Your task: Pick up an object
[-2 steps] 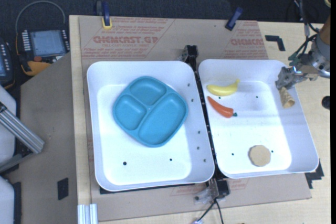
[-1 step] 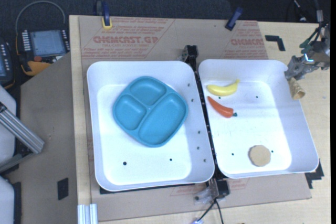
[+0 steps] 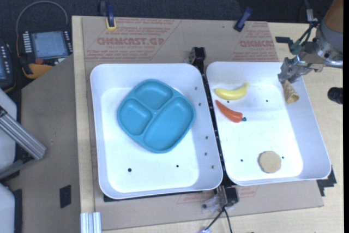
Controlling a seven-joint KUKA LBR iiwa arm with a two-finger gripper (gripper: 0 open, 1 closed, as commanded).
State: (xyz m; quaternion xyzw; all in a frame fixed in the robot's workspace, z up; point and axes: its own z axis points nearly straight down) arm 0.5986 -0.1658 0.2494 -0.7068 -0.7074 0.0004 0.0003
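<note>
Camera view, bench seen from above at a slant. Left bin (image 3: 103,172): shallow, white, smooth moulded plastic with rounded corners; holds one blue divided plate (image 3: 156,115), three compartments, matte plastic, lying flat and turned at an angle. Right bin (image 3: 311,139): same make, touching the left bin along the centre seam; holds four loose items. Banana (image 3: 232,92): yellow, curved, glossy, toy-like, near the bin's far left. Red pepper (image 3: 229,112): slender, tapered, smooth, with a dark green stem end, just beside and below the banana. Round cookie (image 3: 269,161): tan, flat disc, dull grainy surface, near the front edge, well apart from the rest. Small tan piece (image 3: 292,96): cone-like, pale brown, against the far right wall; what it is cannot be told. Gripper (image 3: 290,75): grey metal, at the bin's far right corner, directly above the tan piece; whether it is spread or closed cannot be told. Task status, judged: no item lifted; every object rests on a bin floor; descent, grasp and lift all remain.
</note>
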